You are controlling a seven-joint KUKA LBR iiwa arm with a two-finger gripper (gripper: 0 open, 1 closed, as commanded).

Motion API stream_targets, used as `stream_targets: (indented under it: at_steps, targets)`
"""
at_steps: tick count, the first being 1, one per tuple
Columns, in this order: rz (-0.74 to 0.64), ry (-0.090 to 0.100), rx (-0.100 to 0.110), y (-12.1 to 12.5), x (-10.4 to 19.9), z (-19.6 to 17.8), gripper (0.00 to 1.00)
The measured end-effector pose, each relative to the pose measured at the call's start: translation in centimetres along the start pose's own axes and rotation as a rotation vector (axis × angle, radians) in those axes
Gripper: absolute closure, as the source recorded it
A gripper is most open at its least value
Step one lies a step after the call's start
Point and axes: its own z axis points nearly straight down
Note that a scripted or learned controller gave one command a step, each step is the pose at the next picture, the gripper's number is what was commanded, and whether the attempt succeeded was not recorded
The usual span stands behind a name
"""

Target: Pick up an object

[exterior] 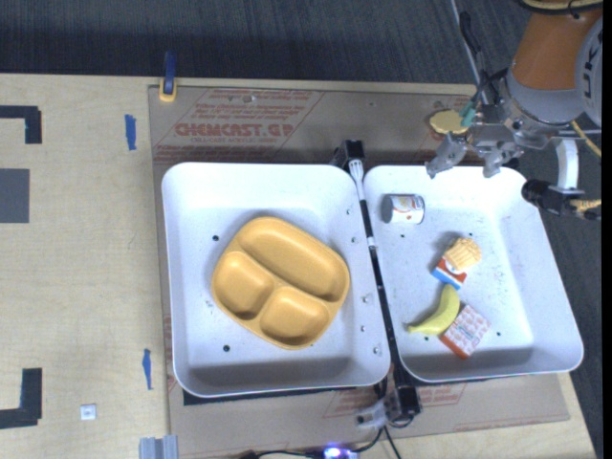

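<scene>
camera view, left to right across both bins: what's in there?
Yellow divided tray in the left bin → small can → banana → red-and-white packet, all three in the right bin.

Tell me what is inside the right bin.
The right bin holds a small can, a fries packet, a banana and a red-patterned packet touching the banana. Beneath them is hidden.

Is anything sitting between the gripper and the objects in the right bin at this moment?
Nothing visible does. The gripper, fingers spread, is over the right bin's far rim, holding nothing. The small can, fries box, banana and snack packet lie uncovered and mostly apart, though banana and packet touch.
</scene>
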Motion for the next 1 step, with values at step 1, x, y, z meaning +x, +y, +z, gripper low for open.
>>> stream_targets:
  at_steps: [1]
  targets:
    - [0.001,-0.002,-0.002,-6.53,-4.9,13.58,0.0]
